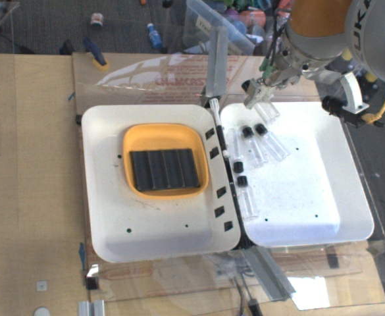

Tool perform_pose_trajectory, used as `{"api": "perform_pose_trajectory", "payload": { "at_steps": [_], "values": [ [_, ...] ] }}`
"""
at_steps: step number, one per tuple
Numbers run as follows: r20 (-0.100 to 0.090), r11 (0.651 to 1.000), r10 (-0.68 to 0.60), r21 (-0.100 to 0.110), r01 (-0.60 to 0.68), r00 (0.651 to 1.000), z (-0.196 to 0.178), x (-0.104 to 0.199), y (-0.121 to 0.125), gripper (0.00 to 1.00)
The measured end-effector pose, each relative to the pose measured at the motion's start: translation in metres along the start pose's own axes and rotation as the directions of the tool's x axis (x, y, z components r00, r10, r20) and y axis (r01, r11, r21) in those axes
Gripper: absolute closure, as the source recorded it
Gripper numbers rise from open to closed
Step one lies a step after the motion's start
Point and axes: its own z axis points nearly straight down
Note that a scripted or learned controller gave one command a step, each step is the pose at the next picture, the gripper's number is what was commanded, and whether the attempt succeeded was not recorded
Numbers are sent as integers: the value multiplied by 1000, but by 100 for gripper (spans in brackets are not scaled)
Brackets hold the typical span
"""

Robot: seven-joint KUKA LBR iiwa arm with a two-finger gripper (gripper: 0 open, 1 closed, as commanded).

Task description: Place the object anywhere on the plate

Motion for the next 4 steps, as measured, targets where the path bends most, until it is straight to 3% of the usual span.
{"api": "perform_pose_trajectory", "payload": {
  "at_steps": [1,2,3,4],
  "values": [
    [0,966,-260,-2,260,966,-36,-7,-3,100],
    [-5,909,-416,1,416,909,-36,6,-3,100],
    [-2,809,-588,-1,588,809,-39,-6,-8,100],
    [-5,730,-683,0,683,730,-35,3,-10,100]
  ]
}}
